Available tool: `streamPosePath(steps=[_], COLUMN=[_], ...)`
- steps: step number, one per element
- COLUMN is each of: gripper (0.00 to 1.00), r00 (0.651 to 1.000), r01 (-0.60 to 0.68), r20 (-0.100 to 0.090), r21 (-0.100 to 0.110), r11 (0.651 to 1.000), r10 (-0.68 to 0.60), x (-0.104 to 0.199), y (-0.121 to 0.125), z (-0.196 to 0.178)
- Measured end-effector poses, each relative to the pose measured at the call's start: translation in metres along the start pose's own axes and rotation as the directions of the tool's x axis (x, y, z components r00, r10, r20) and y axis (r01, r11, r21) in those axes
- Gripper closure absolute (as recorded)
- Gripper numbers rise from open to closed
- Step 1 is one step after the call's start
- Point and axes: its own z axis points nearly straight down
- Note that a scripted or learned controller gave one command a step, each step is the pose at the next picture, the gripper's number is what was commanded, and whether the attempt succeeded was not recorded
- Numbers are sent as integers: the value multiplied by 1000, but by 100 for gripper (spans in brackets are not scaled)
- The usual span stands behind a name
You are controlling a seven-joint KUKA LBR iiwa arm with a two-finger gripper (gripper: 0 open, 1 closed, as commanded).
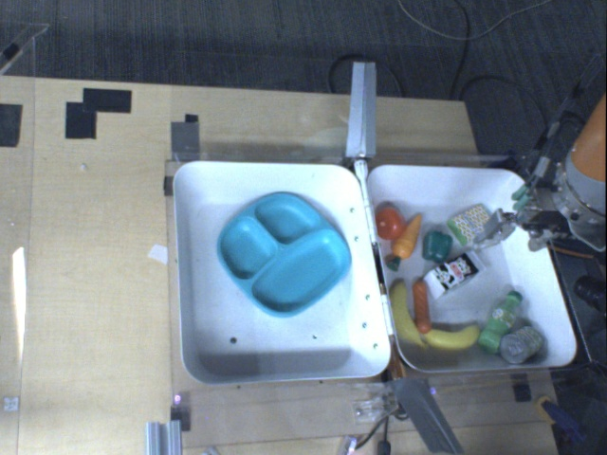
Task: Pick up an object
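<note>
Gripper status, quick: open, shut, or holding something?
Gripper: cannot be told from this view. It sits above the right bin, beside the small green-patterned box, with nothing visibly held.

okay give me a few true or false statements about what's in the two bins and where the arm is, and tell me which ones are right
1. The blue divided plate lies in the left bin. True.
2. The banana lies in the left bin. False: it lies in the right bin, near its front wall.
3. The gripper is over the right bin's far right side. True.
4. The green bottle stands upright on the plate. False: it lies in the right bin, beside a grey can.
5. The black and white carton lies in the right bin. True.
</note>
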Motion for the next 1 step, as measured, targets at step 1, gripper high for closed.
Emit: streamPosePath(steps=[1], gripper=[0], r00=[999], r01=[-40], r20=[1], r21=[-3], r11=[999], r10=[40], x=[-25], y=[-9], z=[-42])
